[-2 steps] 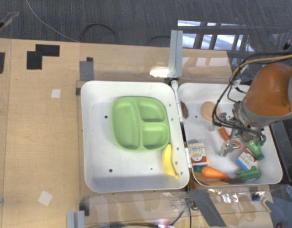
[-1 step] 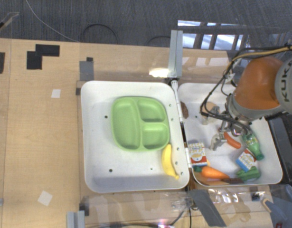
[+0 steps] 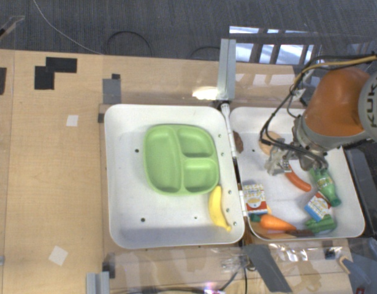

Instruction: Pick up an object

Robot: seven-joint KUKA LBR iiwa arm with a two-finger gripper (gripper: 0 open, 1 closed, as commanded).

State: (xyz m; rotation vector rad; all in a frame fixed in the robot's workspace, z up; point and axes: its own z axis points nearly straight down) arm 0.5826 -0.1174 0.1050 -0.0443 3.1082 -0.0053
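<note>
My gripper hangs low over the middle of the right bin, under the orange band of the arm. Just right of it and below lies a red-orange sausage-shaped toy. A green bottle lies further right. Near the bin's front edge are a small printed carton, a carrot, a blue and white box and a green piece. I see nothing held in the gripper.
The left bin holds a green divided plate and a banana by its right wall. A small brown item lies at the right bin's left wall. Black cables loop around the wrist.
</note>
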